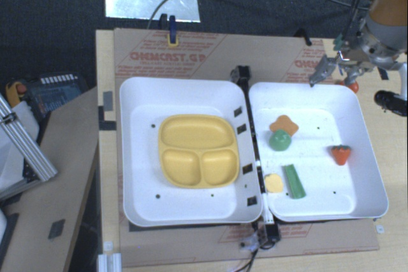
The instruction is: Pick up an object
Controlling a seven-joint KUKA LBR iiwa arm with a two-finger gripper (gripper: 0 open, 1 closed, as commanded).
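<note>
Gripper [331, 67] hangs over right bin's [366, 137] far rim – fingers spread, holding nothing

One camera watches me, fixed above the bench [210, 48] and tilted down at a slant — far enough back to take in both white bins whole. The left bin [137, 137] lies toward nine o'clock, the right bin [363, 156] toward three. The bench's far edge sits at twelve, dark floor beyond it. My arm [386, 6] comes into frame at about two o'clock — seen from above and somewhat behind.
</note>
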